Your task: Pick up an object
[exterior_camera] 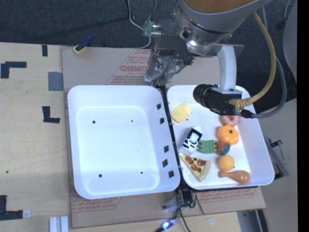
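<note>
Hand [159, 76] hangs over the far end of the ridge where the two bins meet, up near their back rims. Fingers point down and look drawn close together w/ nothing visible between them, so no object held. It's well apart from every item, prob. a transit or reset spot rather than a grasp pose.

Wrist and the big grey/orange arm body sit above it, coming in from the right. A white bracket w/ a black cylinder unit [212, 97] juts over the right bin's back part, cable trailing off right.

Right bin [258, 144] holds all the candidate things, clustered toward its middle and near edge:
- yellow flat piece [181, 113], nearest the hand, lying alone near the divider. Easiest reach, in my view, though thin and flat so hard to pinch.
- black/white card-like item [192, 140], just beside a green leafy toy [208, 146].
- orange pumpkin-like toy [228, 135] w/ a pink donut [229, 120] partly hidden behind it, under the black unit.
- small orange ball [226, 163], drumstick [235, 176], pizza slice [195, 166] along the near side.

Items crowd each other, so a descent there risks nudging neighbours.

Left bin [116, 144] is the likely drop side. Both bins rest on cardboard on the desk [29, 129].
</note>
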`<action>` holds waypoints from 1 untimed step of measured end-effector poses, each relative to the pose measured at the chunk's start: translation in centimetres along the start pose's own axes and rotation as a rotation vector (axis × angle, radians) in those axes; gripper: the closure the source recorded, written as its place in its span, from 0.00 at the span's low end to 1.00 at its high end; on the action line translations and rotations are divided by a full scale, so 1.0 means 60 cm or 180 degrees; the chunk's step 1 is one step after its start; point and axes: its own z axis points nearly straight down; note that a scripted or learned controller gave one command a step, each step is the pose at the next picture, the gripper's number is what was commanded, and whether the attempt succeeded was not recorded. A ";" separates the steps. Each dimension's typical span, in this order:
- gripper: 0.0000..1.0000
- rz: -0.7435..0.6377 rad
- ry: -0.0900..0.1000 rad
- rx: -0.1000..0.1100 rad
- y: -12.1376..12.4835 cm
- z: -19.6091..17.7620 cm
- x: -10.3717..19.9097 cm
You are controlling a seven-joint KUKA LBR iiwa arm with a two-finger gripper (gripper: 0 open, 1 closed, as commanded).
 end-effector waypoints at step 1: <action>1.00 0.0005 -0.0001 -0.0002 -0.004 0.001 -0.079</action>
